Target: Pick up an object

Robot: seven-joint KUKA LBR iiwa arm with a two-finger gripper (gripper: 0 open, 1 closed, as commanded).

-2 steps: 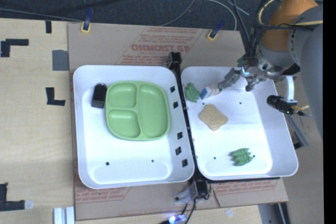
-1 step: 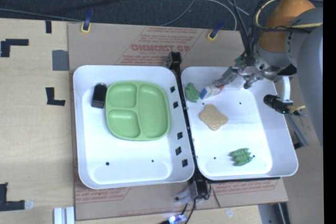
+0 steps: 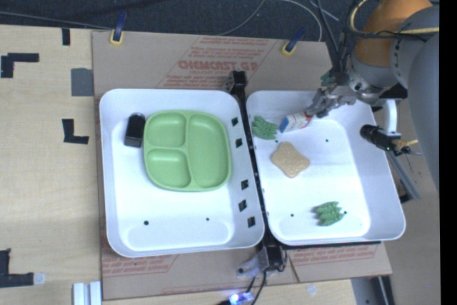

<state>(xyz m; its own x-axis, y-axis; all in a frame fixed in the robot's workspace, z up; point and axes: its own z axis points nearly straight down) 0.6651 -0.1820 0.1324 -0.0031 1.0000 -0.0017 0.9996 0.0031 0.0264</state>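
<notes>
Metal fingers of the two-finger gripper (image 3: 319,105) reach down over the far part of the right white bin (image 3: 357,175), below the grey arm's orange band (image 3: 389,25). Between the fingertips sits one end of a small white tube with blue and red marks (image 3: 296,121), so the gripper is clamped on that tube; the tube slants down and to the left from the fingers, and whether its lower end touches the bin floor cannot be told.

Just left of the tube's blue end lies a small green leafy toy (image 3: 263,128), close to the bin's left wall. Nearer the camera, near the middle of the same bin, lies a tan, biscuit-like flat piece (image 3: 289,159), apart from the tube and the leafy toy. Well apart from these, toward the bin's near right corner, lies a second green leafy toy (image 3: 328,213).

Beside this bin, touching along a black-clipped seam, stands the left white bin (image 3: 121,211). It holds a light green plastic plate with three compartments (image 3: 188,151), lying flat. A small black block (image 3: 134,130) rests just beside the plate's left edge.

Both bins sit on a brown cardboard sheet (image 3: 207,61) with red print, held at its far edge by two clamps with yellow and blue parts. Thin cables run across the dark floor beyond.
</notes>
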